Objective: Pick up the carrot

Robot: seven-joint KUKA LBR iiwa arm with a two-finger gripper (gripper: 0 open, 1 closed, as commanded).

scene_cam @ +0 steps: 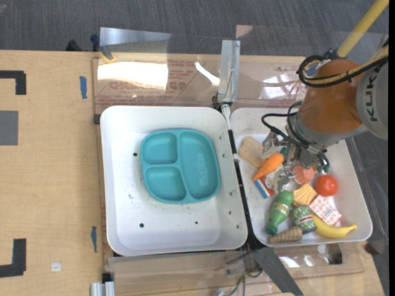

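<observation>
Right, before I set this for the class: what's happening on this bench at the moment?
A grey robot arm with an orange band reaches in over the right bin, which holds a jumble of toy food. Its hand is down among the items, right beside the carrot, which lies tilted near the bin's left wall. A tomato, a green bottle and a banana lie close by. The left bin holds a teal divided plate.

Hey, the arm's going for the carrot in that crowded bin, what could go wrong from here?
The carrot lies tilted among close neighbours, so the gripper might nudge the bread slice or the tomato instead. The carrot's tapered shape could let it slip out as it is lifted. The green bottle and cheese piece sit just below, so a shifted carrot may push them.
</observation>
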